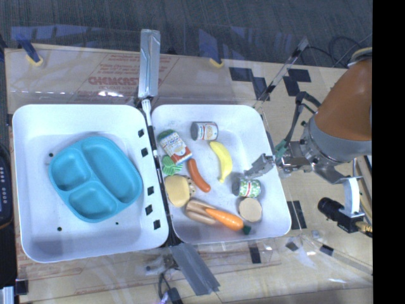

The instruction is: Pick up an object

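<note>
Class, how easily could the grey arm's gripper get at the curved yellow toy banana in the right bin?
Probably yes. The curved yellow toy banana lies on bare bin floor with nothing on top of it, and the gripper is just to its right, above the small green-labelled can.

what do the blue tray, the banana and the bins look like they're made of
Blue tray: likely moulded plastic, matte, uniform colour with rounded compartments. Banana: probably toy plastic, smooth, evenly yellow. Bins: white, thin rigid plastic by the look, soft sheen on rounded walls.
</note>
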{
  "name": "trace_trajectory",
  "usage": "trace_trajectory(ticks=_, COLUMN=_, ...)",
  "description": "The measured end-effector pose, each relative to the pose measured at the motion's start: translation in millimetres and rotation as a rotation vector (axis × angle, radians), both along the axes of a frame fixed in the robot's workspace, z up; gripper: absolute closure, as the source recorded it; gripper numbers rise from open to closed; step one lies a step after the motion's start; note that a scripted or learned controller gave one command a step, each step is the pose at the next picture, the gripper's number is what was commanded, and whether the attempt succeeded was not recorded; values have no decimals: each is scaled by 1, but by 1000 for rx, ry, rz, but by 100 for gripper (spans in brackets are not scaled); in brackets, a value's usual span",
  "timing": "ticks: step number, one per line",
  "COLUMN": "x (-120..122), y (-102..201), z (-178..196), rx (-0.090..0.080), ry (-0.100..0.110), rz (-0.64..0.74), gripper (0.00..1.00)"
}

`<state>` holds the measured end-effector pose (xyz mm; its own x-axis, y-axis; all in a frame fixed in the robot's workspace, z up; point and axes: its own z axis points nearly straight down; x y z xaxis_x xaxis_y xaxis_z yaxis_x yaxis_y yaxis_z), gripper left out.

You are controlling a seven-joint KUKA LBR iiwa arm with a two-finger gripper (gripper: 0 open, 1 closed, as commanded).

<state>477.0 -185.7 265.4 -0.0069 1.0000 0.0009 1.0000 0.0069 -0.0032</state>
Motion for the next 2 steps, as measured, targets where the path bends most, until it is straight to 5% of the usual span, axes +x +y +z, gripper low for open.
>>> trace_trajectory(ticks=1, x=3, y=-17, z=-46, rx=2, ry=0, rz=249, gripper=0)
trace_trajectory(ticks=2, x=61, y=-23, z=-156, rx=4, ry=7, rz=231, gripper=0)
